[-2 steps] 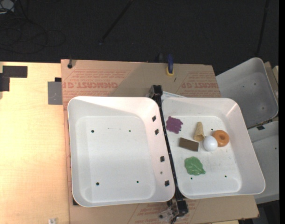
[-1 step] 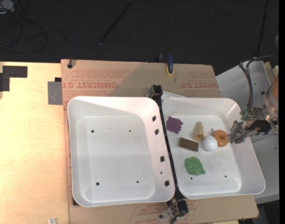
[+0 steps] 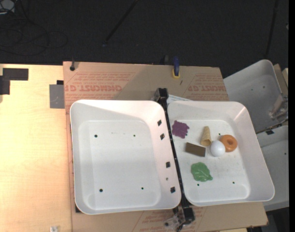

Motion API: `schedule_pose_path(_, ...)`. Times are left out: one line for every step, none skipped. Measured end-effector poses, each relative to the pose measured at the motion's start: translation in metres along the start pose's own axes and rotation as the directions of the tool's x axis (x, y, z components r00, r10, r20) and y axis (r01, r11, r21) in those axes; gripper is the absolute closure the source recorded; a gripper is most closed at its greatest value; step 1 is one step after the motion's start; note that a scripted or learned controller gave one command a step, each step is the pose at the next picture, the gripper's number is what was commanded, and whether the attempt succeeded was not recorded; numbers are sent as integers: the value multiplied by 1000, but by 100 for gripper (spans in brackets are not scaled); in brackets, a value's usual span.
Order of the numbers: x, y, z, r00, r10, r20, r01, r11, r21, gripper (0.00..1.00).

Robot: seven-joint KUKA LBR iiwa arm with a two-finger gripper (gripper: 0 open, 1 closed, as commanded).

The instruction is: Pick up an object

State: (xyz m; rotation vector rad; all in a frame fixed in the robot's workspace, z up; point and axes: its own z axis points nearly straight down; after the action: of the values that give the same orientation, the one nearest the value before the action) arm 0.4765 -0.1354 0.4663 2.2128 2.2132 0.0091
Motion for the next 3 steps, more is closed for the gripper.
schedule_pose_path(-8,1,-76,1000,-3,-2,3,1000,6,100)
schedule_pose_path(-7,2,-81,1000,-8,-4,8,1000,17,100)
schedule_pose_path(36,-2,63,1000,-4,-8,4,1000,30,100)
